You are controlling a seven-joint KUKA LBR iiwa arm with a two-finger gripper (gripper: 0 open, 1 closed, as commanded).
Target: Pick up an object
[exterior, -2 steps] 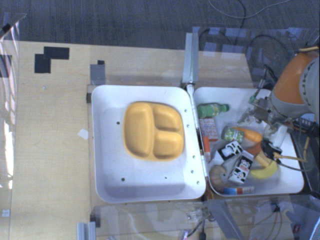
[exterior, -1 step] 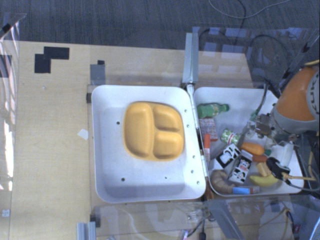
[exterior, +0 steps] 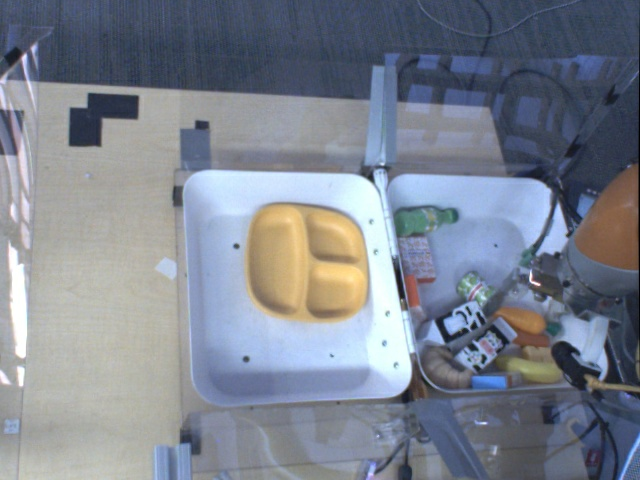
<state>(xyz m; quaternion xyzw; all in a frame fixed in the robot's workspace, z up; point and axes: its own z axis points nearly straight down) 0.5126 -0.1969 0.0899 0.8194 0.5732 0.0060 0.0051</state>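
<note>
Item: green bottle [exterior: 426, 218], upper left of right bin [exterior: 500, 190]; we judge it light, rigid, slippery; grip mid-body. Pincer [exterior: 535, 276] state: we cannot tell.

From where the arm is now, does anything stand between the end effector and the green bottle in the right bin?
Nothing visible blocks it. The green bottle lies alone at the far left of the right bin, with bare bin floor between it and the end effector. The toy clutter sits nearer the front.

Small toys [exterior: 495, 343] piled in right bin's [exterior: 470, 203] near corner; yellow tray [exterior: 306, 261] in left.
</note>
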